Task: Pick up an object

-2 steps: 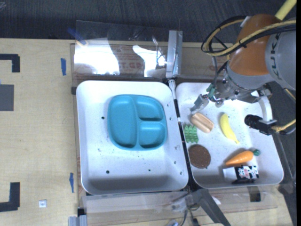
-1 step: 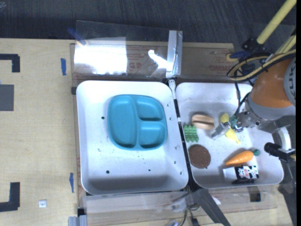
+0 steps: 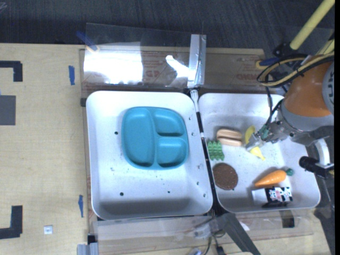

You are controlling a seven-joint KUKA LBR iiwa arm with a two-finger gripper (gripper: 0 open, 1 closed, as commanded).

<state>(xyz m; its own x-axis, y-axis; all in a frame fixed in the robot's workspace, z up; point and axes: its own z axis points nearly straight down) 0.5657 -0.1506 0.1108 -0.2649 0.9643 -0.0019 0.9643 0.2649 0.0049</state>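
Two bins (image 3: 101,142): blue tray (image 3: 155,137) left, carrot (image 3: 270,178) right; gripper (image 3: 260,138) state unclear.

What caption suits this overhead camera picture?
Robot gripper reaching among toy foods in the right bin; blue divided plate in the left.

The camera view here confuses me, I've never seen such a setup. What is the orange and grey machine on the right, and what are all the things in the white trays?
You are looking down at a slant from one fixed camera. The machine is a robot arm reaching in from the right; its claw hangs low over a yellow piece in the right bin. That bin also has a hot dog, a green piece, a brown disc, a carrot and a small black-and-white carton. The left bin carries a blue divided plate. Whether the claw grips anything, I cannot tell.
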